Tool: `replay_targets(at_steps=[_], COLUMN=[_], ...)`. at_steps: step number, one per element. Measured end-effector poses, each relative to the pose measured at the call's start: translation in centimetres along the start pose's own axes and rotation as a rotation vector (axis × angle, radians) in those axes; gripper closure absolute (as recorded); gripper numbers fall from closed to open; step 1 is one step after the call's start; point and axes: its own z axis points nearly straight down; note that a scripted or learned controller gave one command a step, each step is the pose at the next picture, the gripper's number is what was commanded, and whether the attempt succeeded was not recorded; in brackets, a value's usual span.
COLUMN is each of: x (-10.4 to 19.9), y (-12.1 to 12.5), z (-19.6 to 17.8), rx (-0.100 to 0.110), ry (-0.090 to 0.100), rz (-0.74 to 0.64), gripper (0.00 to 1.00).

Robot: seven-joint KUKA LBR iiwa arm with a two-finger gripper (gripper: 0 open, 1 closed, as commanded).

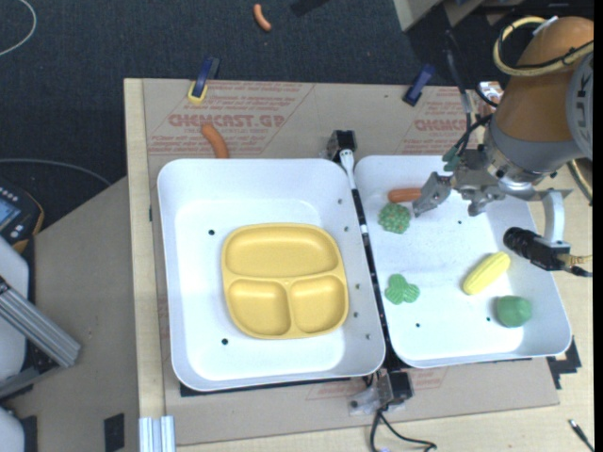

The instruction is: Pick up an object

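Observation:
My gripper (456,198) hangs over the back part of the right bin (443,342), its two fingers spread open with nothing between them. An orange sausage-shaped piece (405,195) lies just left of the left finger (430,196). A green broccoli floret (395,218) sits beside it, slightly nearer the front. A second green leafy piece (402,290) lies in the bin's middle left. A yellow corn cob (486,273) and a round green item (513,311) rest toward the front right.
The left bin (184,252) holds a yellow divided plate (284,279). An orange piece (216,140) lies on the bench behind that bin. Blue clamps (202,78) (417,88) grip the bench's back edge.

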Motion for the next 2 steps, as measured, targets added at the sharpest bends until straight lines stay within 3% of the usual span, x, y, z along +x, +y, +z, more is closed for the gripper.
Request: replay_targets(at_steps=[1,2], x=[0.0,0.1], y=[0.3,-0.1], z=[-0.7,3.6], rx=[-0.014,-0.008], ry=[-0.002,-0.001], rz=[-0.002,-0.002], gripper=[0.0,0.0])
